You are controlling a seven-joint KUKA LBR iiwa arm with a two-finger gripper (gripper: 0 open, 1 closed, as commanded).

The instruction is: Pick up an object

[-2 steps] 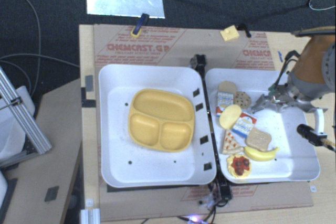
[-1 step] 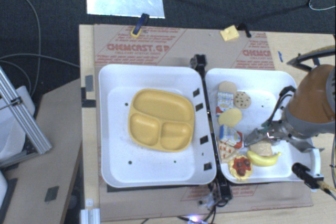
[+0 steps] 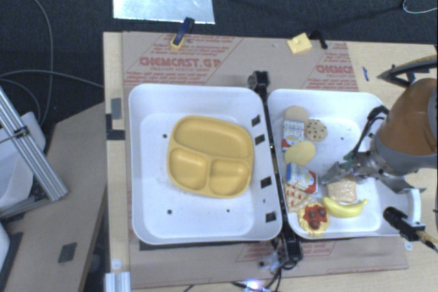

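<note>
Your gripper [image 3: 340,173] sits low in the right bin [image 3: 342,100], its tip just above a pale sandwich-like piece [image 3: 344,191] and near the banana [image 3: 344,207], and you cannot tell how wide it stands. Watch for a glancing close: the toy foods are small, smooth, rounded plastic crowded together, so the banana, the cookie [image 3: 315,129] or the waffle [image 3: 296,197] could squirt aside. The left bin [image 3: 147,215] holds a glossy yellow divided plate [image 3: 209,155].
</note>
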